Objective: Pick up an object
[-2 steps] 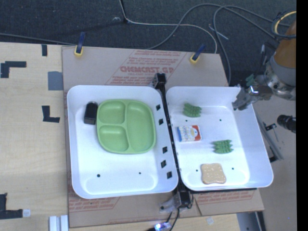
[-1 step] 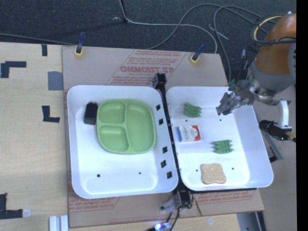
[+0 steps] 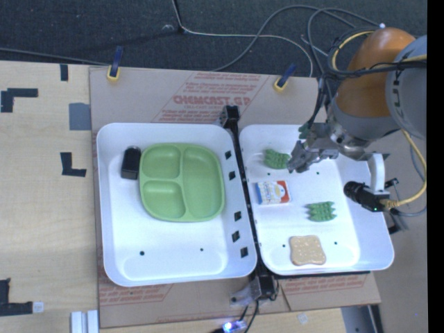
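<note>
The right bin (image 3: 361,252) holds a small white carton with red and blue print (image 3: 271,192), a tan slice of toast (image 3: 306,250), and two green ridged pieces, one (image 3: 276,159) at the far left and one (image 3: 320,211) mid-right. My gripper (image 3: 300,161) hangs over the far part of this bin, just right of the far green piece. Nothing shows between its fingertips.
The left bin (image 3: 118,241) holds a green divided plate (image 3: 182,182) with a small black object (image 3: 130,163) at its left. A black divider (image 3: 239,193) runs between the bins. Cables and a black fitting (image 3: 364,195) hang at the right bin's right edge.
</note>
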Tool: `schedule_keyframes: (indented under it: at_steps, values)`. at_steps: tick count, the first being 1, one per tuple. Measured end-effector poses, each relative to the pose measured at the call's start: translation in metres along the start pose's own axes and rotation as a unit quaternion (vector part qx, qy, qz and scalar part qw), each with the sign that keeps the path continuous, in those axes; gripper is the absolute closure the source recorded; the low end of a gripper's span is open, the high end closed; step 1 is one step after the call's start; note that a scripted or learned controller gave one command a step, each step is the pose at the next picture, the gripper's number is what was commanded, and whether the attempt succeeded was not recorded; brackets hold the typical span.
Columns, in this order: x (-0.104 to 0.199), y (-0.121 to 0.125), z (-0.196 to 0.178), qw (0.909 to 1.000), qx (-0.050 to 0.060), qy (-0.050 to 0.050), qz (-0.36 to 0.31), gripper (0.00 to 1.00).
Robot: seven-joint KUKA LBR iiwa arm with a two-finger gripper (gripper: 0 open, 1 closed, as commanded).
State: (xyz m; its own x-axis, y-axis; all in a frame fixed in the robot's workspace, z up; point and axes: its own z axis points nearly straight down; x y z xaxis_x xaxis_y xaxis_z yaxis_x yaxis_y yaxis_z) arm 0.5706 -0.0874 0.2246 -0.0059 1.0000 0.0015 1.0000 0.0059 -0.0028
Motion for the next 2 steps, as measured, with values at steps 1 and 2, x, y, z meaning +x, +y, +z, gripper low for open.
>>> schedule_keyframes:
  at_steps: [1,2]
  values:
    - [0.056,-0.003,0.011,1.0,0.0,0.0,0.0,1.0]
    - [0.104,-0.001,0.011,1.0,-0.001,0.0,0.0,1.0]
